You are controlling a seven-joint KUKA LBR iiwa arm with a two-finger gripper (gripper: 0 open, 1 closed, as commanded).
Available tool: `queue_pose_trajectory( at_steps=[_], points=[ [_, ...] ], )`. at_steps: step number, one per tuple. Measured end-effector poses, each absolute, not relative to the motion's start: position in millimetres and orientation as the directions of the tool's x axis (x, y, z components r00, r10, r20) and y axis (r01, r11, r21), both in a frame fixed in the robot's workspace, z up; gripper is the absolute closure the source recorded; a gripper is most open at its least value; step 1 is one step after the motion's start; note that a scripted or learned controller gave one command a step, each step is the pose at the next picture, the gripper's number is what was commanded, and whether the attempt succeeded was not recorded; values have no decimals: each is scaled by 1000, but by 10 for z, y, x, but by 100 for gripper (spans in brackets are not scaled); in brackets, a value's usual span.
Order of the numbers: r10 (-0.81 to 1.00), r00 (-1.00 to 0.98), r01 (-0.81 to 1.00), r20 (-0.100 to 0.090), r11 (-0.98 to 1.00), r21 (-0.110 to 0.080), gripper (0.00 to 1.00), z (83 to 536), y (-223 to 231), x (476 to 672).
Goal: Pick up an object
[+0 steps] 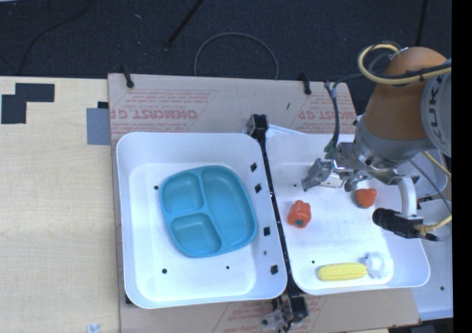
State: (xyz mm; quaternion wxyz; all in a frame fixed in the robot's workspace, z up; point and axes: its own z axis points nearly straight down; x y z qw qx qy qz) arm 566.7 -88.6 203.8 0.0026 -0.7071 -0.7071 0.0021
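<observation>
Gripper (322, 174): low over the far part of the right bin (413, 280), reaching leftward from the arm (402, 114); fingers look slightly parted, nothing between them.
Orange cup (299, 213): on the bin floor just near of the fingertips, apart from them; likely the closest pick.
Second orange piece (364, 196): tucked under the wrist, partly hidden, awkward to reach.
Corn cob (342, 272): along the near wall, beside a small white piece (375, 264); wall leaves little room on that side.
Blue plate (208, 210): lying flat in the middle of the left bin (133, 177), well apart from the arm.
Open room: bare floor all round the cup; divider wall to its left.
</observation>
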Motion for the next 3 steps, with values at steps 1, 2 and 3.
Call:
queue_pose_trajectory(
  at_steps=[1,2,3],
  points=[
    [1000,0,1000,2,0,-10,0,1426,-891,5575],
    [1000,0,1000,1,0,-6,0,897,-879,5568],
    [1000,7,1000,1,-7,-6,100,1014,-897,5565]
  ],
)
